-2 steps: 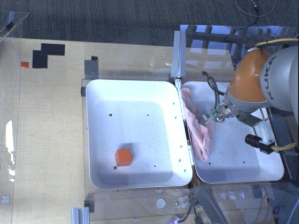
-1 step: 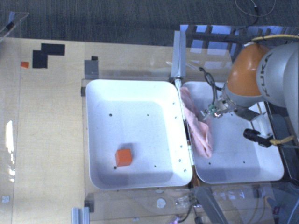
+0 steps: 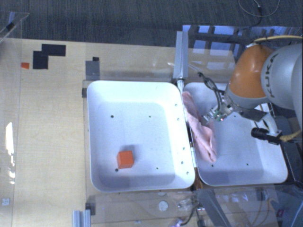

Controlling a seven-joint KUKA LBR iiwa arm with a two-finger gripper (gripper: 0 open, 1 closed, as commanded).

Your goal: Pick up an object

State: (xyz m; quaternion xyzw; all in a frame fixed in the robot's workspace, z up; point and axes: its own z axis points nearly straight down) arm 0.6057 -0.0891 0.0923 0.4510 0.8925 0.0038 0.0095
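Pink cloth (image 3: 200, 132) beside arm (image 3: 265, 79) lettered "KUK".

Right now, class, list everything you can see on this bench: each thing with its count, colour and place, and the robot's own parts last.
Bins: 2, white, side by side; left bin, right bin.
Block: 1, orange, lower left part of the left bin.
Cloth: 1, pink, along the left wall of the right bin.
Black markers: stepped patch, bench's far left corner.
Small orange square: 1, beside the black markers.
Arm: 1, grey with an orange band, reaching from the right over the right bin.
Tool: 1, metallic, just above the cloth's right edge.
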